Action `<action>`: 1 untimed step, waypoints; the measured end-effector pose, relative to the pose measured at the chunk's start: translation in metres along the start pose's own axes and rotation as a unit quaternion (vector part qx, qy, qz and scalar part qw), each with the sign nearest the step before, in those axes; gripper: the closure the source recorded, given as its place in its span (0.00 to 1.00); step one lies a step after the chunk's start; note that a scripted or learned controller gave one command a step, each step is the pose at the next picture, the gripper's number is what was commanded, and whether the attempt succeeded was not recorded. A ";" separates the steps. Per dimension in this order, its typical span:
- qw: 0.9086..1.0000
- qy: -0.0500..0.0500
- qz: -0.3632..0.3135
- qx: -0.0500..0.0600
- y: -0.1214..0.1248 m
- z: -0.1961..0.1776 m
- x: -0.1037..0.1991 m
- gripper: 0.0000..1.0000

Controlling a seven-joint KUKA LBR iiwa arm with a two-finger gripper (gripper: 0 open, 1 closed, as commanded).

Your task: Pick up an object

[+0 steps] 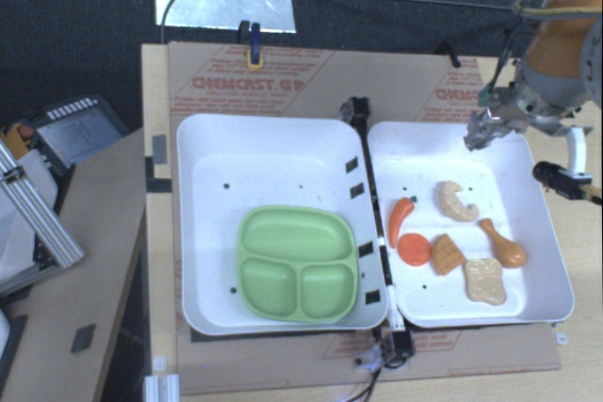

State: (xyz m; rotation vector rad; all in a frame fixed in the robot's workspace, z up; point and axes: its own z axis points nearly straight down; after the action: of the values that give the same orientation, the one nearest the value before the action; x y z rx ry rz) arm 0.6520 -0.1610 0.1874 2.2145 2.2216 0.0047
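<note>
- Hovering over the right bin's [528,167] far corner, the gripper [479,133] carries nothing visible; how wide it stands, I cannot tell.
- Carrot [401,216], tomato slice [414,249], cracker [447,254], toast [485,281], drumstick [501,242] and croissant [457,201] lie there.
- Green plate [296,263] sits in left bin [217,165].

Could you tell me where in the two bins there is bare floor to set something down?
Left bin: its far half, beyond the green tray, is bare. Right bin: bare floor lies at the far end between the rim and the croissant, near the gripper. The near half is crowded: chili, tomato, waffle, drumstick, toast.
</note>
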 end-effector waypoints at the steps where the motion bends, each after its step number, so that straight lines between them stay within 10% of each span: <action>1: 1.000 0.000 0.000 -0.001 0.004 -0.064 -0.005 1.00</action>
State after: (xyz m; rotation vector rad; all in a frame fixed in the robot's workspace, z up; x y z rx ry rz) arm 0.6562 -0.1657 0.2514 2.2119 2.2208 0.0065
